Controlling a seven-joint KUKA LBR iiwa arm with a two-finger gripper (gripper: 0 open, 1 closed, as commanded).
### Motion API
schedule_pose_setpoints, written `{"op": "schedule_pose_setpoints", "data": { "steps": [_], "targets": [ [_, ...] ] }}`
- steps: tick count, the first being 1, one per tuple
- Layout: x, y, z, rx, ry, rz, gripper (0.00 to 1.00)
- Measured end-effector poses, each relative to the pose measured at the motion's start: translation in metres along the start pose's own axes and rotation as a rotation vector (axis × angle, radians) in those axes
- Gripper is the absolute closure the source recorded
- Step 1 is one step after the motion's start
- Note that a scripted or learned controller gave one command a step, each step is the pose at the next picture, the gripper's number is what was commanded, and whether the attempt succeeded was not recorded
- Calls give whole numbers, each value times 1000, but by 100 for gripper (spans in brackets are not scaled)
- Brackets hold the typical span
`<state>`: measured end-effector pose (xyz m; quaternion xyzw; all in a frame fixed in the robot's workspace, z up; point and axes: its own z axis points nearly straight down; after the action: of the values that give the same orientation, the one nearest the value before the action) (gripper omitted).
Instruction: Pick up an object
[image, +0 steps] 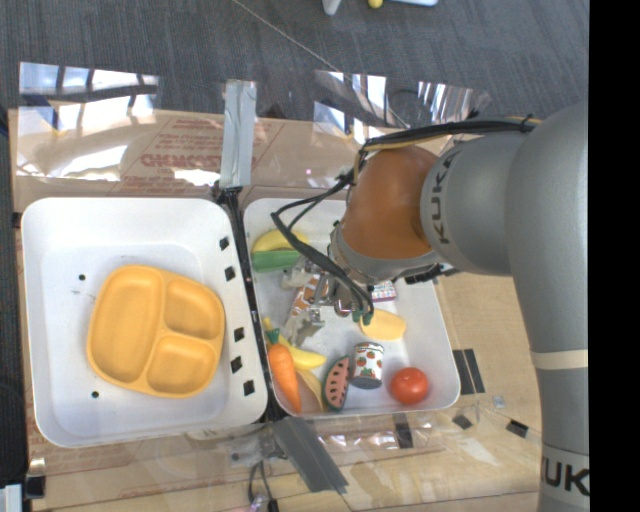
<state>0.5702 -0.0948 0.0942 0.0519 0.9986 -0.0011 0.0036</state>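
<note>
In the right bin (432, 330), the gripper (318, 305) is seen lowered among a scatter of toy foods, its metal fingers hanging beneath the orange band (385, 205) of the grey arm (520, 210). Whether the fingers are spread or closed cannot be told, since they are blurred against the clutter, and nothing can be made out between them. Just behind the gripper, toward the far wall of the bin, a yellow banana (275, 240) and a green vegetable (275, 259) are found lying together. Just to the right of the gripper, a yellow lemon-like piece (385, 324) is placed, partly under the wrist. In front of the gripper, toward the near wall, an orange carrot (283, 372) is laid beside a watermelon slice (337, 382), with a small printed can (368, 364) standing next to it and a red tomato (408, 385) farther right. Well to the left of the gripper, in the left bin (50, 250), a yellow divided plate (155, 330) with three compartments is seen resting flat.
</note>
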Motion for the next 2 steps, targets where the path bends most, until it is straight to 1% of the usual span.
{"op": "schedule_pose_setpoints", "data": {
  "steps": [1,2],
  "targets": [
    [7,-6,0,-1,3,122,0],
    [-28,-106,3,-2,4,-175,0]
  ]
}}
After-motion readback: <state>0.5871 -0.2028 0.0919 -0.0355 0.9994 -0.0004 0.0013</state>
